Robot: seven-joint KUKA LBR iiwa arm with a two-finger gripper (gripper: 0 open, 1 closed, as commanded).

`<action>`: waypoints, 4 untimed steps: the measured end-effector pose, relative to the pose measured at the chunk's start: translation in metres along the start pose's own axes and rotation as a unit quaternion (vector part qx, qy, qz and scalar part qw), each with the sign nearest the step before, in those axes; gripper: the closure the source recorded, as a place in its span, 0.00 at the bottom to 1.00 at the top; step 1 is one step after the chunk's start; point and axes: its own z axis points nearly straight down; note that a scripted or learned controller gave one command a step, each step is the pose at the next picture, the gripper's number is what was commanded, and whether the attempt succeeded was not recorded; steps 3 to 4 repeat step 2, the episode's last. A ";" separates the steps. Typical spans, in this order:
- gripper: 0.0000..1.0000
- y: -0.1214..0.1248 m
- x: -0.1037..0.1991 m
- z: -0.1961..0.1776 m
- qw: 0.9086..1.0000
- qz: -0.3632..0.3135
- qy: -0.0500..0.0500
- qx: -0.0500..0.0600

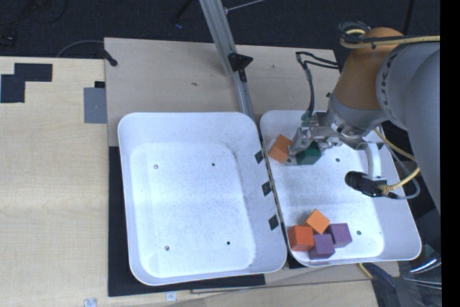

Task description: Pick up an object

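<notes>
My gripper [305,142] is low over the back of the right bin [399,244], reaching in from the right. Just under and beside it lies a dark green block [312,155], partly covered by the gripper. An orange cube [279,149] sits right to the gripper's left, near the bin's left wall. I cannot make out whether either block is held. In the bin's front part there is a cluster: an orange cube [318,220], a red-orange cube [300,236] and two purple cubes [340,234] [323,246].
The left bin [136,127] stands beside the right one, with black clips [267,188] along the shared wall. A slanted metal rail [215,18] rises behind the bins. The arm's cables and a black fitting [363,183] hang over the right bin's right side.
</notes>
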 end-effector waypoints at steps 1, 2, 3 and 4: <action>1.00 -0.020 0.083 -0.060 1.000 0.000 0.000 0.001; 1.00 -0.023 0.144 -0.080 1.000 0.001 -0.001 0.002; 1.00 -0.023 0.144 -0.080 1.000 0.001 -0.001 0.002; 1.00 -0.023 0.144 -0.080 1.000 0.001 -0.001 0.002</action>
